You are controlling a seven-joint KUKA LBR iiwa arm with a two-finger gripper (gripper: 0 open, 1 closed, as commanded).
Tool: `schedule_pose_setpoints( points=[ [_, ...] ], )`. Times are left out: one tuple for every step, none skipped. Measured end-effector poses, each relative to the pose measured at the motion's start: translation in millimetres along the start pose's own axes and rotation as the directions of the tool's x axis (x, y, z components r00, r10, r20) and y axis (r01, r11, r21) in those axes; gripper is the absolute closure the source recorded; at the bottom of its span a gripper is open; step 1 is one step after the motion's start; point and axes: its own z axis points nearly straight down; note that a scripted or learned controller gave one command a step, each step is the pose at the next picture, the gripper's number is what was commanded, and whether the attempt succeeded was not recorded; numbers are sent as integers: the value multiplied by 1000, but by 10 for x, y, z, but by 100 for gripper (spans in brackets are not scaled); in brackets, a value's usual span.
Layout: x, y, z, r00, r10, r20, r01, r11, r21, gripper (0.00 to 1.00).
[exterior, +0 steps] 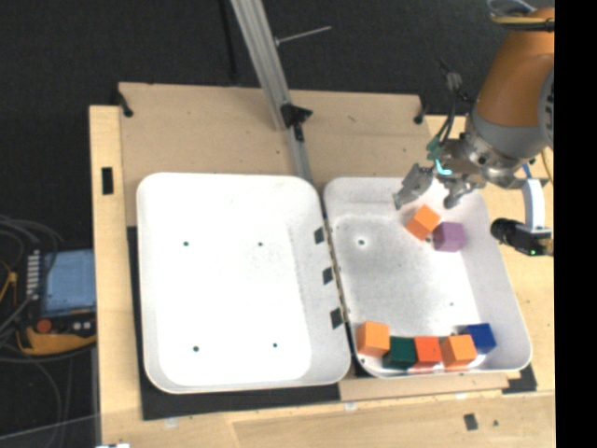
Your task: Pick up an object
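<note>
My gripper hangs over the far part of the right bin, with its two fingers spread open and nothing between them. Just below it in the view an orange cube lies on the bin floor, tilted on a corner. A purple cube touches the orange one on its right side. Both sit near the bin's far right corner.
Along the right bin's near edge runs a row of cubes: orange, green, red-orange, orange and blue. The left bin sits beside it. A slanted metal rail rises behind the bins.
</note>
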Motion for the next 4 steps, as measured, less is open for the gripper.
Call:
schedule_pose_setpoints(
  points=[
    [0,8,-26,1000,-1,1,1,1000,-5,0],
    [-103,49,541,1000,4,4,-4,1000,1,0],
    [-71,32,973,1000,7,4,-7,1000,0,0],
    [-87,24,1496,1000,6,4,-6,1000,0,0]
  ],
)
